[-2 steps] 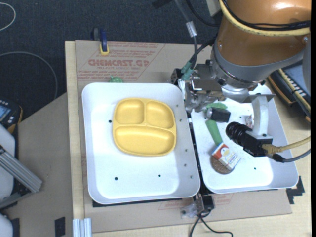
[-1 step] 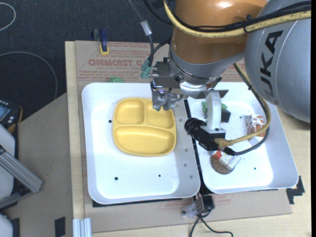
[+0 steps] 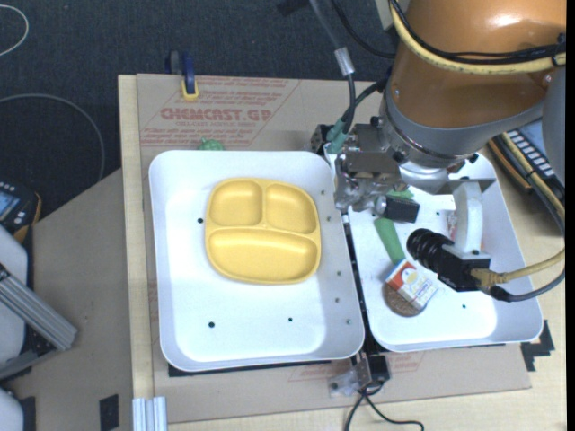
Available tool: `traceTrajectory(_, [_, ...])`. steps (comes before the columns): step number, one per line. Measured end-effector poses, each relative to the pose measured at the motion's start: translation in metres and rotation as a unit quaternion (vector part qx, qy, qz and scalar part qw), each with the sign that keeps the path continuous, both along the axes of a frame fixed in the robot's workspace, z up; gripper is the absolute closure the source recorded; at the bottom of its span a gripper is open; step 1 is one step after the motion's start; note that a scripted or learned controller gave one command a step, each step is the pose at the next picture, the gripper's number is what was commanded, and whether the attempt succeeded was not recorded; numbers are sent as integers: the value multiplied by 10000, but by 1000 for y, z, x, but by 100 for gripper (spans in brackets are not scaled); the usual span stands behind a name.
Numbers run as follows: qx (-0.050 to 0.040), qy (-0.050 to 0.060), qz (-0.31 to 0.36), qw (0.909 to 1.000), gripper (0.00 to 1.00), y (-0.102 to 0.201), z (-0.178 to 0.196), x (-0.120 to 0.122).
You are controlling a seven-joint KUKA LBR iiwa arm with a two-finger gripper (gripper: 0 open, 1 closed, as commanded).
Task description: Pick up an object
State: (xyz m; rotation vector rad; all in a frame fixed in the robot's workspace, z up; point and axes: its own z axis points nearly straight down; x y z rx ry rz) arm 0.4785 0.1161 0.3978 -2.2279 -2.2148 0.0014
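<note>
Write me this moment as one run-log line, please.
tool: over right bin, far corner by left bin | right bin: green stick, round labelled tub | left bin: yellow divided plate

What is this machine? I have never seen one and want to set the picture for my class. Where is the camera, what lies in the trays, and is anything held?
This is a robot arm, grey with an orange band, reaching in from the picture's right. At its end is a gripper, its tool for picking things up. One fixed camera looks down at a slant from above the bench. The white bin on the picture's left holds a yellow plate with three compartments. The white bin on the right holds a green stick, a small round pot with an orange and white lid, and a white object I cannot identify. The gripper hangs over the right bin's far left corner; the picture does not show it holding anything.
</note>
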Motion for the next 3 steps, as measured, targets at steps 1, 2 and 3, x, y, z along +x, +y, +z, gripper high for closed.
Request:
traceTrajectory(1, [-2,40,57,10000,100,57,-58,-1])
traceTrajectory(2, [4,-51,-11,10000,100,-17,12,2])
traceTrajectory(3, [1,25,51,10000,100,27,-23,6])
